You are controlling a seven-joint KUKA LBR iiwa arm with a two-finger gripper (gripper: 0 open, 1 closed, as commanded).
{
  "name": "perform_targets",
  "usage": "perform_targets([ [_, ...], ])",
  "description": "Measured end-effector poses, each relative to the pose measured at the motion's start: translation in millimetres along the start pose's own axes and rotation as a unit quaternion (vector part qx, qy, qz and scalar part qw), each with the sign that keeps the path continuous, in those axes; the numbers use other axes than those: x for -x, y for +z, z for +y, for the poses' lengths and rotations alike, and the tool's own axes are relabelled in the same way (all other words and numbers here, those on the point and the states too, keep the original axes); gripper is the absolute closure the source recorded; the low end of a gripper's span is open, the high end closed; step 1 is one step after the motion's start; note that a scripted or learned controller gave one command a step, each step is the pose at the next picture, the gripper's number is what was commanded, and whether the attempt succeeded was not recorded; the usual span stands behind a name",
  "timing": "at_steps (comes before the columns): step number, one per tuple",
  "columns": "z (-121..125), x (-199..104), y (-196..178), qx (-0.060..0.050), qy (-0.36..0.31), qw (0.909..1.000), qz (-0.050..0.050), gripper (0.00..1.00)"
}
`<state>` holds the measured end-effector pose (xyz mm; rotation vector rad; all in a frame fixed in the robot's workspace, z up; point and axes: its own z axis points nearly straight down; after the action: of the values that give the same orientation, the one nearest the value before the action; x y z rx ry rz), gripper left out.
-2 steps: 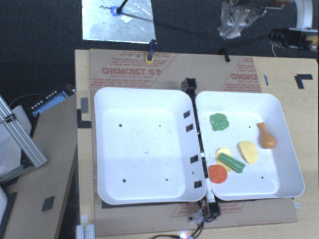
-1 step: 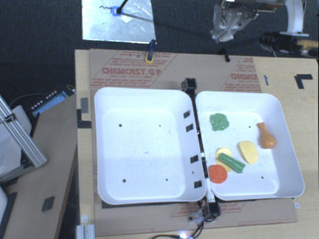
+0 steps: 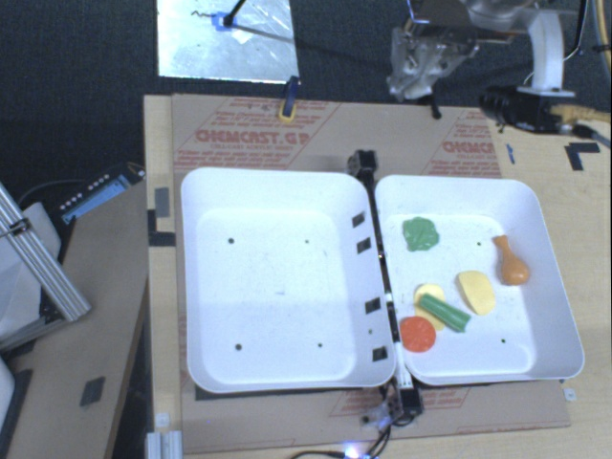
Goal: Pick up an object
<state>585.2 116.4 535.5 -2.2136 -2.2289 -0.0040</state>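
right bin (image 3: 550,256): holds all five items
red round piece (image 3: 417,334): nearest, by the centre divider, touching green stick
green stick (image 3: 445,312): lies slanted over a small yellow piece (image 3: 427,295)
yellow wedge (image 3: 476,292): just right of the stick, apart from it
orange drumstick shape (image 3: 511,260): near right wall
green leafy piece (image 3: 420,233): farthest item, toward the divider
left bin (image 3: 206,256): white, beside right bin
gripper (image 3: 413,76): far beyond the bins, over dark floor, touching nothing; opening, cannot tell
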Motion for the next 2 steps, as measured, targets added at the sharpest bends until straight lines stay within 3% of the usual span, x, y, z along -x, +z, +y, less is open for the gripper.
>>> perform_targets([
  [2, -46.4, -47.3, 0.2, 0.0, 0.0, 1.0, 0.0, 1.0],
])
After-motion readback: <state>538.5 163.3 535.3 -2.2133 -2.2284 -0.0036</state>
